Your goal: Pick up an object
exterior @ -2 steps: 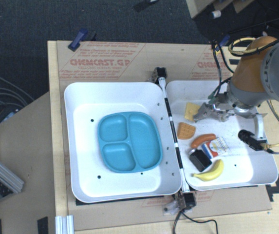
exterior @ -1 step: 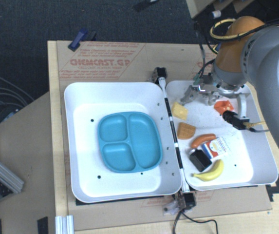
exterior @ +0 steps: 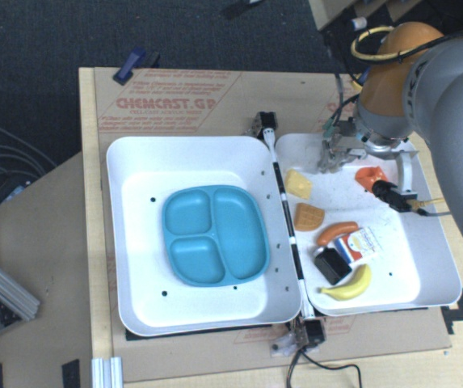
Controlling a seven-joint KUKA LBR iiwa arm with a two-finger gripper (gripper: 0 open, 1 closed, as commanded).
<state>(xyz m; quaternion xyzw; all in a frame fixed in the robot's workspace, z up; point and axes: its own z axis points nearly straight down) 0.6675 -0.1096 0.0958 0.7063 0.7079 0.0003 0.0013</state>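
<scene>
I see gripper [exterior: 334,153] low over far left corner of right bin [exterior: 425,285]; whether fingers open or closed, I cannot tell. Nothing visibly held. Cheese [exterior: 299,184] just beside it, toward bin's left edge. Cracker [exterior: 309,216], sausage [exterior: 337,232], banana [exterior: 348,284] further toward near edge. Blue plate [exterior: 214,234] in left bin [exterior: 134,184].
</scene>
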